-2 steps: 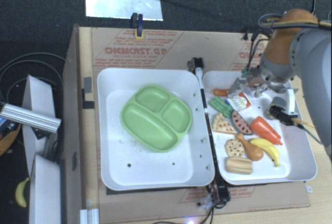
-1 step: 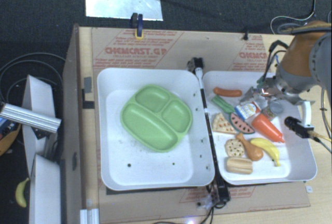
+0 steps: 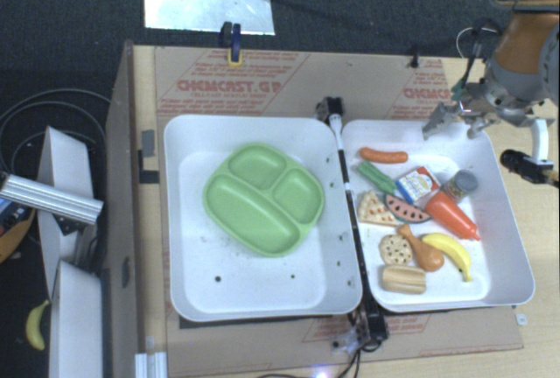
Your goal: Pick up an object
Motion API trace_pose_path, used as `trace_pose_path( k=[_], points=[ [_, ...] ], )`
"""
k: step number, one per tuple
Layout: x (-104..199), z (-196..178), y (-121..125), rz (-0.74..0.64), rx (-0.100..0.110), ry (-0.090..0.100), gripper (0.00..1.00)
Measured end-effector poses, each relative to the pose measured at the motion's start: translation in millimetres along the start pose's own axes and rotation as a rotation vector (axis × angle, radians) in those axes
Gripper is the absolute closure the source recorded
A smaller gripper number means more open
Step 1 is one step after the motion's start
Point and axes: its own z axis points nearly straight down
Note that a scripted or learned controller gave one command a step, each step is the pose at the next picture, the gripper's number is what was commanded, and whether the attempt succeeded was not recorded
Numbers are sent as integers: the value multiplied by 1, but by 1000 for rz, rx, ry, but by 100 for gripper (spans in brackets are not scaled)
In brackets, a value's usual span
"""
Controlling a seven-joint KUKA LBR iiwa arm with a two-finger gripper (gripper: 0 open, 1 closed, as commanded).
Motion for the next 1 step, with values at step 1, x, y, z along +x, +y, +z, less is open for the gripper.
trace_pose_path(
  k=[1],
  points=[
    [-16,37,-47,7,13,4,0]
  ],
)
